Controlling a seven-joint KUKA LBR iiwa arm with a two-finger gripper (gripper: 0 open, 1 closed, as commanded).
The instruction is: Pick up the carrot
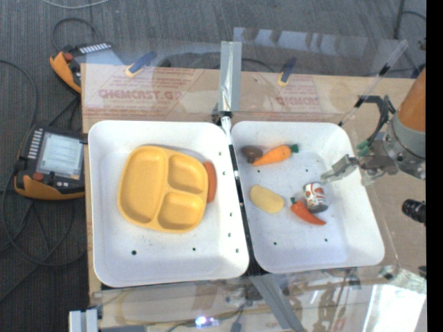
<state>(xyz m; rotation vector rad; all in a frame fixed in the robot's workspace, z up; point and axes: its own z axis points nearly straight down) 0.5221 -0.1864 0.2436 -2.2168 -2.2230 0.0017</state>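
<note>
Gripper (344,166) hangs at the right-hand bin's (360,251) right rim, its pale tip reaching a little way in over the white floor; whether it is open or closed I cannot tell from the camera view, and nothing shows caught in it. Above it the grey arm (408,140) comes in from the right. By the look of things the pick is not yet done — the carrot (272,155) lies flat on the floor of that bin near its upper left, green top pointing right, with a small dark object (250,153) touching its left end. It sits well apart from the gripper. Between them and lower lie a pale yellow potato-like piece (266,199), a small can-like item (315,195) and a red-orange vegetable (307,213) just beside it. Over in the left bin (104,254) rests a yellow divided tray (165,187) with an orange piece (210,180) against its right side. Left to do, as I judge it: reach across, close on the carrot, lift — all of it.
</note>
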